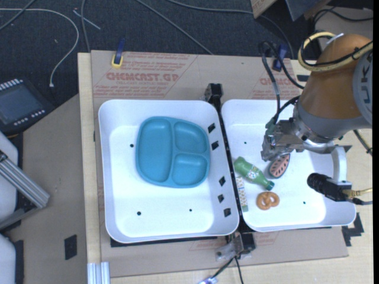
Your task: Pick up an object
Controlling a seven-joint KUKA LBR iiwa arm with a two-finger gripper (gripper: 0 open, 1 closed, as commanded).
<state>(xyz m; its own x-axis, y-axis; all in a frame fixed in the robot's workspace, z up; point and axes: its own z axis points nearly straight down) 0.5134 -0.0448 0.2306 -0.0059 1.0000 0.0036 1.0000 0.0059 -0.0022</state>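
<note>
Left bin (112, 158): a blue divided plate (173, 151) lies flat a bit left of centre, three compartments, nothing in them

Black clips run down the divider where the two bins meet

Right bin (296, 218): green bottle (253, 173) on its side near the left wall, lying at a slant, cap end toward the near right. Pretzel (267, 201) just beyond its cap end, near edge of the bin, close to the bottle but can't tell if touching. Red speckled piece, looks like a strawberry (279, 165), just right of the bottle and apart from it

End effector (276, 152) is low over the bin, directly at the far end of the strawberry; fingers overlap it from this angle. Can't tell if they're spread or pinching, and no clear sight of the strawberry between them

Arm (334, 81) comes in from the far right, orange band above the grey wrist

Bins sit on a cardboard sheet (177, 70) on the tabletop
</note>
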